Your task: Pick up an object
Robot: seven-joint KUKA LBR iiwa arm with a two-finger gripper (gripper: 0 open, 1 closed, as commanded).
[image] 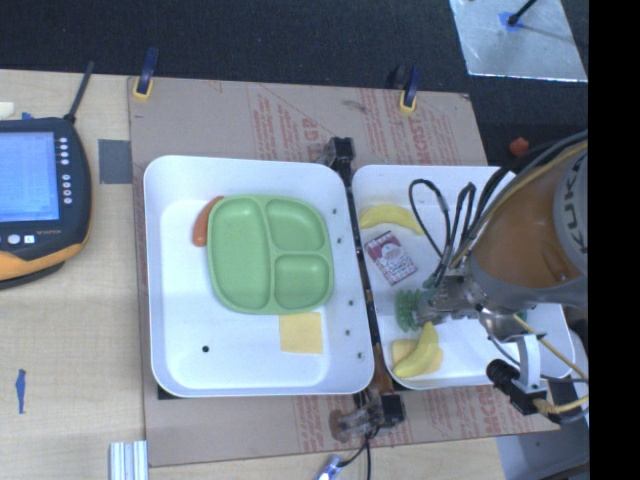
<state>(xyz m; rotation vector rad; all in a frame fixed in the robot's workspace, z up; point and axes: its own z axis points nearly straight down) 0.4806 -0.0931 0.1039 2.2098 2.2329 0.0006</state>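
Note:
The right bin (455, 373) holds a yellow banana (393, 218) near its back, a small red-and-white packet (391, 259) below that, a green leafy toy (407, 308) and a second yellow banana-like piece (419, 353) near the front. My gripper (432, 308) reaches down from the right over the green toy, just above the front yellow piece. The wrist and black cables hide its fingertips. The left bin (170, 358) holds a green divided plate (270, 253), an orange-red piece (202, 223) tucked under the plate's left edge, and a yellow square (302, 333).
A tablet-like pendant with an orange rim (35, 193) lies on the bench at the far left. Clamps (143, 73) (408, 86) hold the cardboard sheet at the back. The arm's grey and orange body (530, 238) covers the right bin's right half.

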